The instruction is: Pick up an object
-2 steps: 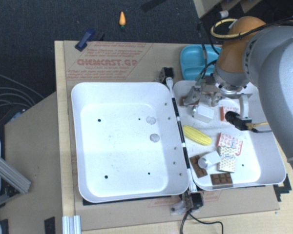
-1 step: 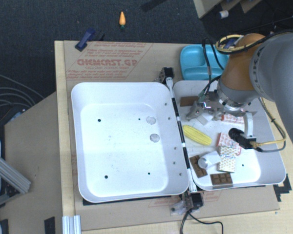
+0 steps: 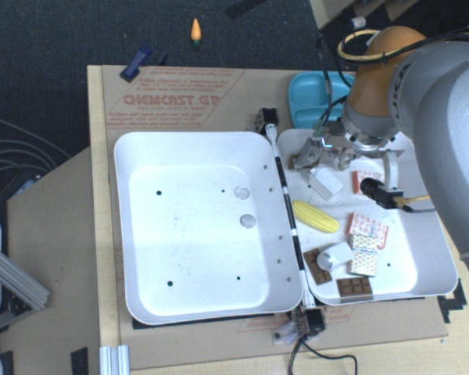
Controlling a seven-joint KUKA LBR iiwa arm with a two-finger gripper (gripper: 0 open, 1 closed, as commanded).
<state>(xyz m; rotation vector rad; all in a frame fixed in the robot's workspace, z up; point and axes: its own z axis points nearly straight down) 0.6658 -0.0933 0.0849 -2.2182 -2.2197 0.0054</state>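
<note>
My gripper [image 3: 322, 156] hangs low over the far left part of the right bin [image 3: 422, 268], below the arm's orange band. A small white block [image 3: 326, 183] lies just in front of it; I cannot tell whether they touch. Nearer the front lies a yellow corn-like piece [image 3: 315, 216] beside the divider. A red-and-white patterned box [image 3: 368, 231] sits to its right, with a smaller patterned box [image 3: 363, 264] below. A white cup-like piece [image 3: 338, 255], a brown piece [image 3: 320, 263] and a brown chocolate-like bar [image 3: 354, 287] lie at the front.
The left bin [image 3: 141, 155] stands beside the right one, their rims meeting at a dark strip [image 3: 288, 201]. A light blue container [image 3: 311, 98] sits behind the right bin. A blue object [image 3: 135, 64] lies at the bench's far left corner.
</note>
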